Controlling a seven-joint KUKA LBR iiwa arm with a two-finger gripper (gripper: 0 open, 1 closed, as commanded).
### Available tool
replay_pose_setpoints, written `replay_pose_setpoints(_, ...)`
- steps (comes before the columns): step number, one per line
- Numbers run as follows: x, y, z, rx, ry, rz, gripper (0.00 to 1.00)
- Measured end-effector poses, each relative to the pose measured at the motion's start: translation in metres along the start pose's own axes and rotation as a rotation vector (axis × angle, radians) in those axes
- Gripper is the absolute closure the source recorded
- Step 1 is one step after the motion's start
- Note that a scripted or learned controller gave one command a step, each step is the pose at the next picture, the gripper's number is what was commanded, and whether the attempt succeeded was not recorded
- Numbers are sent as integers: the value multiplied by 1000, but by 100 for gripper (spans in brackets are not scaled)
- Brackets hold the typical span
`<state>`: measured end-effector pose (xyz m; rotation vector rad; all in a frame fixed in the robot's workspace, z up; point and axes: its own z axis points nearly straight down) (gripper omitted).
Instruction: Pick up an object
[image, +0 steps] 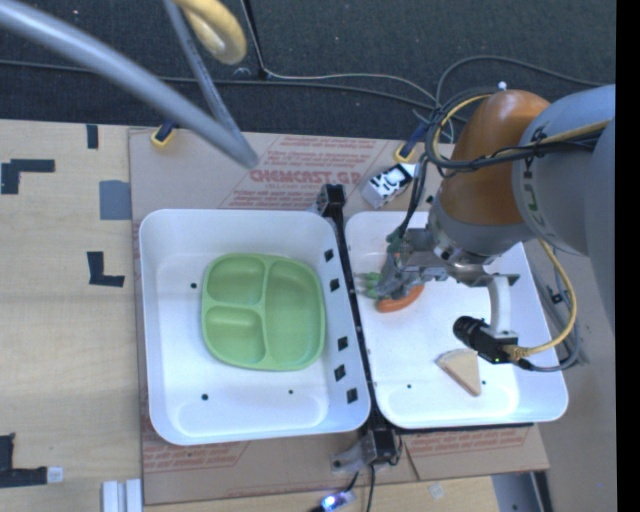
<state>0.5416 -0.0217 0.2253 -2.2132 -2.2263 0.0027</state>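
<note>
While the arm is bent low over the right bin (540, 405), you can count the reach as made and the lift as not yet shown. The tool (398, 282) sits down at the bin floor near the divider between the two bins, directly over a small orange piece with some green (396, 299) lying just under and in front of it. Whether the tool is released or clenched on that piece cannot be told from this slant; the wrist hides the tip. The piece looks to rest on the bin floor, so treat the grasp as unconfirmed. Well behind the tool, toward the bin's near corner, a tan wedge (462, 372) lies untouched. Across the divider from the tool, a green sectioned plate (264, 310) sits in the left bin (160, 330). What remains, by my judgement, is closing firmly and raising the piece clear of the floor.
</note>
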Motion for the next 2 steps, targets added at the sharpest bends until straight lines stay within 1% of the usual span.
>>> replay_pose_setpoints(1, 53, 17, 11, -1, 0, 0, 100)
replay_pose_setpoints(2, 109, 31, -1, -3, 1, -2, 100)
